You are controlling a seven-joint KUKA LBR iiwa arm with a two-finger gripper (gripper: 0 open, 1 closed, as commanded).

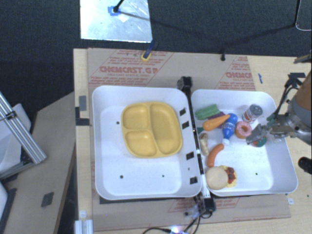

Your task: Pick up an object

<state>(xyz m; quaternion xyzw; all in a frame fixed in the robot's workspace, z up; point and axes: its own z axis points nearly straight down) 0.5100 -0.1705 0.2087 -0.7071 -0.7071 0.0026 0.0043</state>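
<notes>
Camera view: the gripper (257, 136) was seen low in the right bin (280, 177) beside the donut (242, 129), its spread undeterminable.

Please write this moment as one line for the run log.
end effector: low in right bin, beside pink donut | grasp: cannot tell | yellow divided plate: in left bin

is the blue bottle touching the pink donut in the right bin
Apart. The camera view shows a narrow strip of white bin floor between the blue bottle and the pink donut.
</notes>
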